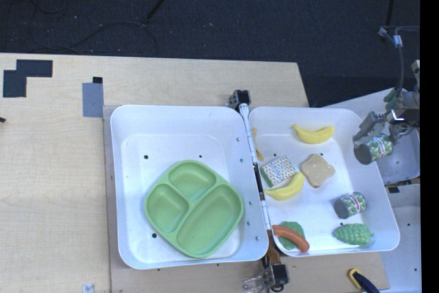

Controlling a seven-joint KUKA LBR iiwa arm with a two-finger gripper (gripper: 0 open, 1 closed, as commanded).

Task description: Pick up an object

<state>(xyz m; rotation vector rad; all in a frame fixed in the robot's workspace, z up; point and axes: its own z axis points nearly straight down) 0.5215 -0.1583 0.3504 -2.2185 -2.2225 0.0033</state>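
1. The gripper (376, 141) hangs over the right edge of the right bin (322, 249), its fingers closed on a small can (376, 148) with a green label
2. The held can sits raised above the bin's rim
3. A second can (350, 204) lies on the bin floor below it, near green grapes (353, 235)
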